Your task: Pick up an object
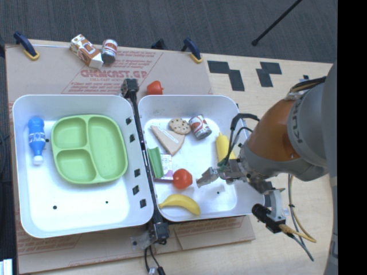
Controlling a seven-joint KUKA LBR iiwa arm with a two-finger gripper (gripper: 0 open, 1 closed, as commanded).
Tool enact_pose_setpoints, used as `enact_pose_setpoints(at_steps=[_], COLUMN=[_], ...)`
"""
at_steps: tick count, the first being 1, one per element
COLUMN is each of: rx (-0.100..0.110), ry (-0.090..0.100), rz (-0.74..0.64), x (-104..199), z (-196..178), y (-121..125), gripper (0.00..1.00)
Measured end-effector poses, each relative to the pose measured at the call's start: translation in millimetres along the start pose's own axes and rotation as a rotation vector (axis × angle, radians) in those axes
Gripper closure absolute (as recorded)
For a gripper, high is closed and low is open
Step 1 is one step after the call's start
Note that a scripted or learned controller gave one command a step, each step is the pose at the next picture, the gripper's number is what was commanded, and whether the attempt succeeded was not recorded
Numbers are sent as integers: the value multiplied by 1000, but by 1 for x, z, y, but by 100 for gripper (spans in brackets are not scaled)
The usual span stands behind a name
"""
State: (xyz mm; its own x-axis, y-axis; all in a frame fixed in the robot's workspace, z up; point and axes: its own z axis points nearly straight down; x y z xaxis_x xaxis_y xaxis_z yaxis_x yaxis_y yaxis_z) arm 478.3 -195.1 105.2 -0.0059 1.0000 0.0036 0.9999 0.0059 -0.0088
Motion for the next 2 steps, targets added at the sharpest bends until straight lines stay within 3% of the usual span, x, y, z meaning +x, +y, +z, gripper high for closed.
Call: enact_pose_setpoints(at_steps=[1,2], rx=[-3,-8], ry=[-1,-3], rz=[-4,1], x=[0,-16], z=[-12,-65], y=[2,19], gripper=[100,100])
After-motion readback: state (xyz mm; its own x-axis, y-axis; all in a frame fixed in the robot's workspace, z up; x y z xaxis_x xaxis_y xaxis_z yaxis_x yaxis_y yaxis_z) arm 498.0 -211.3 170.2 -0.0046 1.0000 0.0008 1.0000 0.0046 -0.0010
